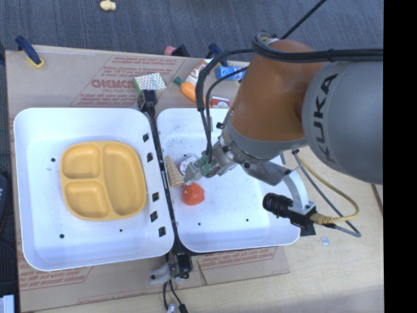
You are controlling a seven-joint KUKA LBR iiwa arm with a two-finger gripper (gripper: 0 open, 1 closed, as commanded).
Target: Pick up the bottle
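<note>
Covering the bench is a sheet of printed brown cardboard (98, 87), and on it sit two shallow white bins joined side by side with black clips along the seam. Nearest the camera, their front rims meet at a clamp with trailing wires. The left bin (32, 240) holds a yellow three-compartment plate (103, 178), with bare white floor all round it. The right bin (241, 230) has open floor along its front and right side; a small red object (193, 193) lies near the seam, and just behind it a ridged tan piece (174, 172). The gripper (203, 167) hangs low over the right bin, touching or just above a small clear-and-silver item (191, 167), possibly the bottle; whether the jaws are wide or closed cannot be told. Beyond the bins lie an orange-and-white container (190, 83), a checkered block (149, 83), then grey carpet (195, 12).
</note>
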